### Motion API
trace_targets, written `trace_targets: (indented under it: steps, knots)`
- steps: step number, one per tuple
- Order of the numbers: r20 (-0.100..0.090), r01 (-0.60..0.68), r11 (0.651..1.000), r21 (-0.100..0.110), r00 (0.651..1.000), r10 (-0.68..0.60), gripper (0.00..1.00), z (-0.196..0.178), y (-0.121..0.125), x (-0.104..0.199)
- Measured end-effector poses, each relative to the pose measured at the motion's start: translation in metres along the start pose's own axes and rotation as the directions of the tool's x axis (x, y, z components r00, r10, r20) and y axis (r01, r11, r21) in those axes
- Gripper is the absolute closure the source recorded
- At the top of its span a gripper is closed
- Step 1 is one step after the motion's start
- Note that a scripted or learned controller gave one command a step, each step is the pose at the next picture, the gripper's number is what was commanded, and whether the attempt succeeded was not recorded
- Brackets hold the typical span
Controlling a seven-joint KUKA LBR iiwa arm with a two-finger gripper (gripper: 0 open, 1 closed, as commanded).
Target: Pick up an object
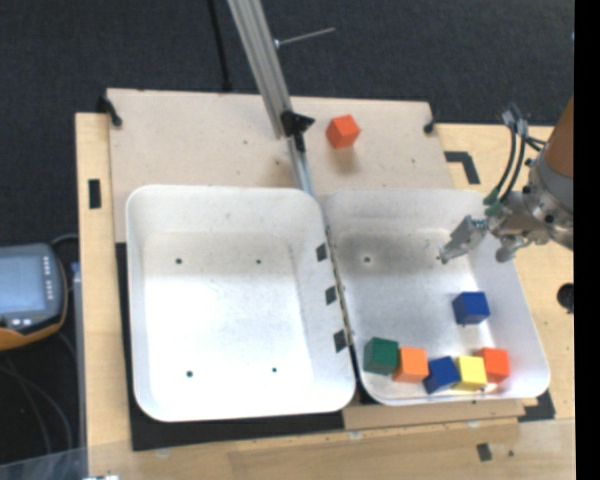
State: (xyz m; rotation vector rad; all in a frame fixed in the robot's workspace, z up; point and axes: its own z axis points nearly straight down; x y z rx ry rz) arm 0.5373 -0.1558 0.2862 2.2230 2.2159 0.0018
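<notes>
My gripper (pixel 482 245) hangs over the upper right part of the right bin (pixel 400 228), open with nothing between its fingers. A lone blue cube (pixel 470 307) lies in that bin, just below and slightly left of the gripper. Along the bin's front edge sits a row of cubes: green (pixel 381 355), orange (pixel 412 363), blue (pixel 441 373), yellow (pixel 471 371) and red-orange (pixel 495 362). Another orange cube (pixel 343 131) rests on the bench behind the bins.
The left bin (pixel 150 268) stands beside the right one, their walls meeting at mid-view. A slanted metal rail (pixel 257 48) rises from the back of the bench between the bins. A small screen device (pixel 15 290) sits off the bench at far left.
</notes>
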Motion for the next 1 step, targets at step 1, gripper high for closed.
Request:
trace_targets:
  steps: [1]
  knots:
    - [0.000, -0.001, 1.000, 0.010, 1.000, 0.001, 0.00, 0.0970, -0.0135, -0.0583]
